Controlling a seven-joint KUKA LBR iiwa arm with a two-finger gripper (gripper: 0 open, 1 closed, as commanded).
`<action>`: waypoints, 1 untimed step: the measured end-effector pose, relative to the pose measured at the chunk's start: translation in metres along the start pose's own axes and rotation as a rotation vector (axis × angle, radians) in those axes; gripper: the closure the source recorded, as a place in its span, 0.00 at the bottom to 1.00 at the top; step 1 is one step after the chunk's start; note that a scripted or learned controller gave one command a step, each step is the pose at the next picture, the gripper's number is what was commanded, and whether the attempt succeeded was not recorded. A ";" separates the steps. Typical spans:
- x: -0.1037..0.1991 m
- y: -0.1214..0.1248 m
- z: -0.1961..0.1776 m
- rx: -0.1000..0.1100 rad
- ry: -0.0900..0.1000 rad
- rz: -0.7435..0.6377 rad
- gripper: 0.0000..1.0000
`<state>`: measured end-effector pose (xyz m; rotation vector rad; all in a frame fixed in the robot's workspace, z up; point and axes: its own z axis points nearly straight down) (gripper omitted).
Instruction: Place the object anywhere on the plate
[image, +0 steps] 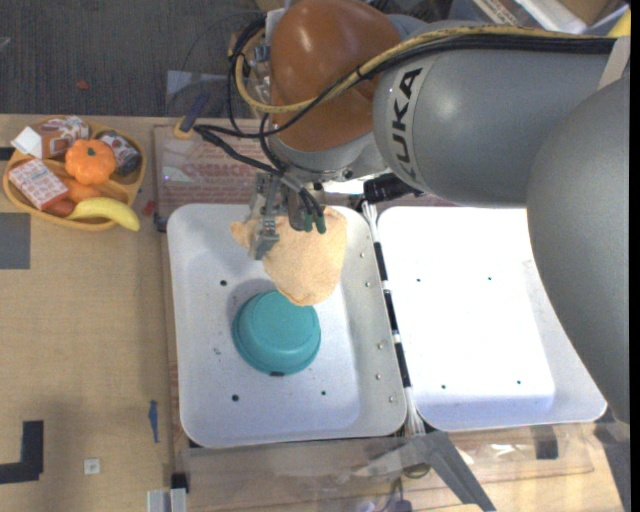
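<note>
From my station I read the task's thing as the tan, flat, floppy object (305, 262) lying in the left bin (200, 400), right under and just below-right of the tool (285, 222) as the camera shows it. It is wider near the tool and narrows to a rounded tip pointing away from the tool toward the near side of the bin, so its long axis runs roughly from the tool down toward the teal plate (278, 333). That tip touches or overlaps the far rim of the teal plate; I cannot tell whether it rests on it or merely hides it. Most of the object is off the plate, on the tool's side. The tool hangs over the object's upper edge with its fingers (266, 238) down against the tan surface, but I cannot tell whether they are spread or pinched, nor whether any of the object sits between them. I judge the coming move to be short: a carry straight away from the tool's present spot toward the plate's centre. Room is fair on the plate's near and left sides, while the bin wall (352, 290) lies close on the object's right, with the right bin (470, 300) just beyond it on the desk (80, 350). A limp piece may drape over the plate's rim.
</note>
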<state>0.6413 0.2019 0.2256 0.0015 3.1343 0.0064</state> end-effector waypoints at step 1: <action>0.000 0.000 0.000 0.000 -0.001 0.000 0.00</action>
